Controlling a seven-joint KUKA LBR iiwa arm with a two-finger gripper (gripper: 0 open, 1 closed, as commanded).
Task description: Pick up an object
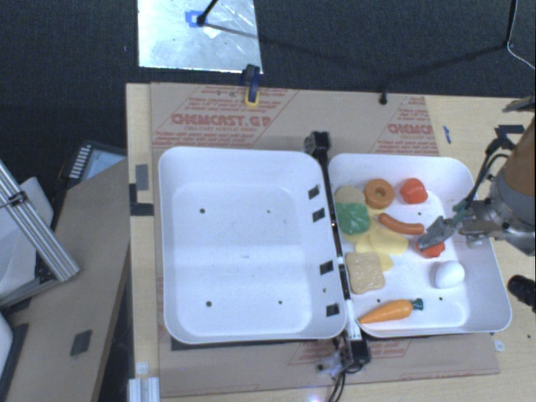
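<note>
Right bin [481,304]: donut [379,193], tomato [413,191], sausage [401,223], green piece [353,219], cracker [365,271], egg [448,274], carrot [387,311]. Left bin [243,245] beside it. Jaws [432,236] low over a red item [433,250] by the egg; spread or pinching, cannot tell.

- The grey metal two-finger gripper [433,234] has dull, dark fingers.
- Thin black cables loop beside the grey arm [512,193].
</note>
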